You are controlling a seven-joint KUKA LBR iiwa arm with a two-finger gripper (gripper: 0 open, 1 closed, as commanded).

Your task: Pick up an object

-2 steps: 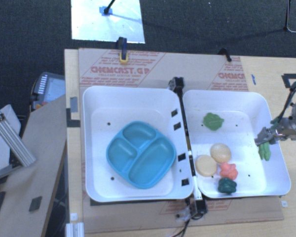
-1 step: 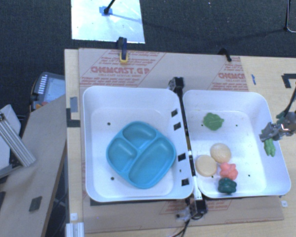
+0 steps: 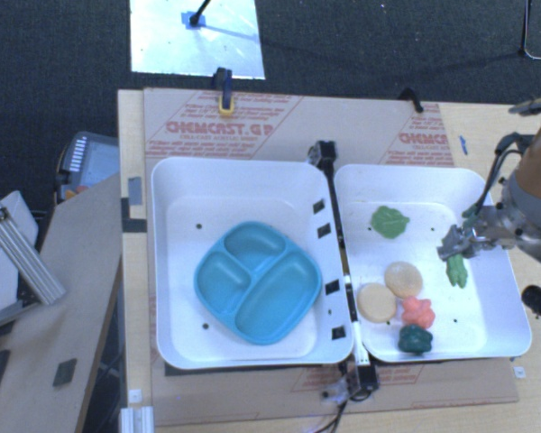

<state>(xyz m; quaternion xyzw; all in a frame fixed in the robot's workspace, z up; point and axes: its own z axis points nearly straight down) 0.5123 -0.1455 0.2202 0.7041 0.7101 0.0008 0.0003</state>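
Gripper: the gripper (image 3: 454, 244) hangs over the right part of the right bin (image 3: 433, 180); I cannot tell how wide it stands.
Green piece: a long green toy (image 3: 457, 272) lies just below the gripper, touching or almost touching it; it is not clear if it is held.
Left of gripper: a light green lump (image 3: 389, 221), a little higher.
Lower left of gripper: two tan discs (image 3: 403, 280) (image 3: 376, 302) side by side, then a pink toy (image 3: 418, 312) and a dark green toy (image 3: 415, 339).
Far left: the left bin (image 3: 239, 174) holds a blue divided plate (image 3: 256, 281).
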